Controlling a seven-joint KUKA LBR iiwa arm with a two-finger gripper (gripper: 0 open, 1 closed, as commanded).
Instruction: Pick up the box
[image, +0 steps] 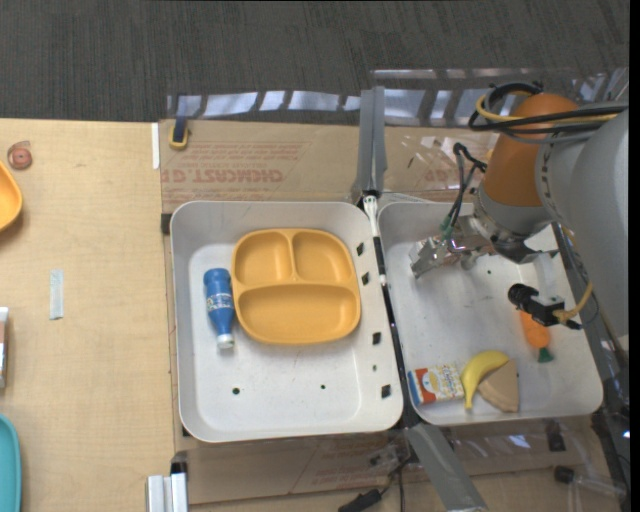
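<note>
The box (437, 383) is a small white carton with orange and red print. It lies flat in the near left corner of the right bin (450, 310). A yellow banana (484, 371) touches its right end. My gripper (432, 256) hangs over the far left part of the same bin, well behind the box and apart from it. Nothing shows in the gripper.
A tan wedge (505, 389) lies under the banana's right side. An orange carrot (538, 331) lies near the right bin's right wall. The left bin (200, 390) holds a yellow divided plate (296, 285) and a blue bottle (218, 303) to the plate's left.
</note>
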